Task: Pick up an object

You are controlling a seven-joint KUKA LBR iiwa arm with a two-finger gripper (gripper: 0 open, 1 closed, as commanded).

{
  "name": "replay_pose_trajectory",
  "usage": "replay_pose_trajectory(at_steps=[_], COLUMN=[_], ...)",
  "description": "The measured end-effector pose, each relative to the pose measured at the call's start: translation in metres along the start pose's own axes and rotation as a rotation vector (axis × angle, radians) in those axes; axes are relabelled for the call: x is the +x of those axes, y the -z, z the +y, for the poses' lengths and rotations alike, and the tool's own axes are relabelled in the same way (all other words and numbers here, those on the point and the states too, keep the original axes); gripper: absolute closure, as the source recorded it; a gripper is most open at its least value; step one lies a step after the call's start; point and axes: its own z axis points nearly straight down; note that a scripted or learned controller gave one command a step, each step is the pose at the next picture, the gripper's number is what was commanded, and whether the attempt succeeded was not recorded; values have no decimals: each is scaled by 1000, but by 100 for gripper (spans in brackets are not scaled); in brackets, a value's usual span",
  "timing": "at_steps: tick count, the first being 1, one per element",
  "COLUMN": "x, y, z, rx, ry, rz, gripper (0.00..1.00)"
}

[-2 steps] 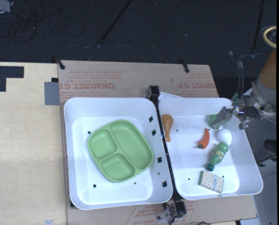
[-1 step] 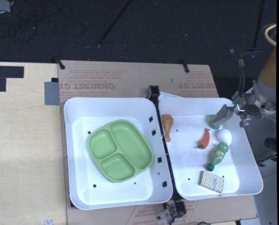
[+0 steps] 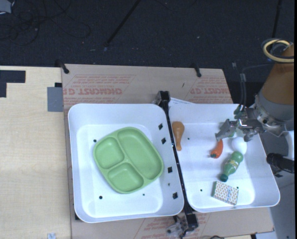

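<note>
Two shallow white bins side by side on a cardboard sheet (image 3: 138, 83) over the light wood worktop (image 3: 24, 148). Left bin (image 3: 81, 123) in the middle of the frame, holding a green divided plate (image 3: 127, 159) with three compartments, lying flat and turned a bit diagonal. Right bin (image 3: 198, 118) toward the right side of the frame, with the small stuff scattered in it.

Up by the left wall of that right bin: a tan, pear-shaped thing (image 3: 178, 132), maybe a toy drumstick, hard to call. Right of centre: a small orange-red carrot-like piece (image 3: 217, 149), tilted. Just below and right of that, a green bottle (image 3: 230, 166) lying on its side at a slant, cap end pointing lower left. Near the bottom edge, a little flat box or packet (image 3: 225, 193), pale with blue print, well apart from the tan thing.

Grey arm with the orange band (image 3: 280, 83) coming in at the upper right of the frame. Hand (image 3: 236, 128) down over the upper right part of the right bin, just above the carrot piece and the bottle. Nothing visibly gripped. Open or closed? Can't tell, too dark and cluttered there.
</note>
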Motion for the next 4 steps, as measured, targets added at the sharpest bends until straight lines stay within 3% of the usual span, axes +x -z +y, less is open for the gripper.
replay_pose_trajectory(at_steps=[2, 3, 4], x=[-2, -3, 0], y=[-109, -96, -35], z=[-7, -6, -11], rx=[0, -3, -11], ry=[-1, -5, 1], rz=[0, 0, -2], gripper=[0, 100, 100])
